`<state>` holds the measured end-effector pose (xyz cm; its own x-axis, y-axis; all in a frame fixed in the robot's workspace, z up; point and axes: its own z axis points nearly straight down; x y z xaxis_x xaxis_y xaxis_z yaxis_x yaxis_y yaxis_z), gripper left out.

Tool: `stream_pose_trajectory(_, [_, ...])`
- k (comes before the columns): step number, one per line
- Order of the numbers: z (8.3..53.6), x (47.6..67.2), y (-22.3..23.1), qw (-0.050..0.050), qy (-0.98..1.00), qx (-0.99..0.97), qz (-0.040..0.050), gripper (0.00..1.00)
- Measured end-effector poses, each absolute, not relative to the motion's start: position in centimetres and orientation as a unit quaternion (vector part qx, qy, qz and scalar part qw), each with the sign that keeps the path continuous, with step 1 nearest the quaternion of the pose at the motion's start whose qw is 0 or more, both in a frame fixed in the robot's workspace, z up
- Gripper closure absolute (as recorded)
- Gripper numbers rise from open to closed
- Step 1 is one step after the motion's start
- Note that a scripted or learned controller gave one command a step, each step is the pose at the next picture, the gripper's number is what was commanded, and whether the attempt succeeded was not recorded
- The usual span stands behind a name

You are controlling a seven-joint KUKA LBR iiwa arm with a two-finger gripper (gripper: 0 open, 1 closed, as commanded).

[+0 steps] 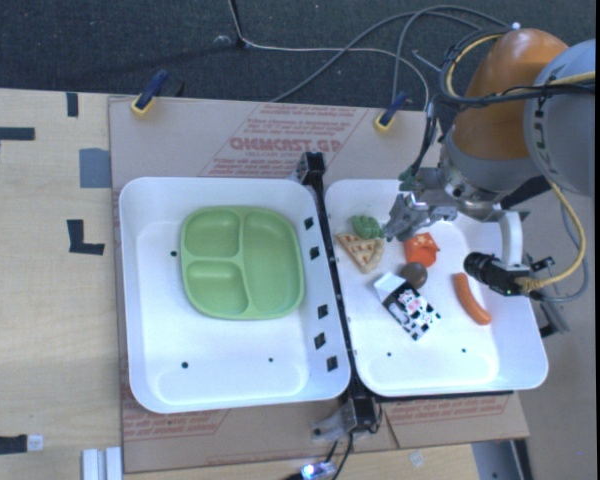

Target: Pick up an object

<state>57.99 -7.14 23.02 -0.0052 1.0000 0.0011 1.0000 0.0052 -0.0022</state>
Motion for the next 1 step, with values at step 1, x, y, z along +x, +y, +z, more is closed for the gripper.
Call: stream_pose_trajectory(1, [23.50, 57.00, -1.10, 0.002, -0.710, -0.704, -0.0001, 1.00])
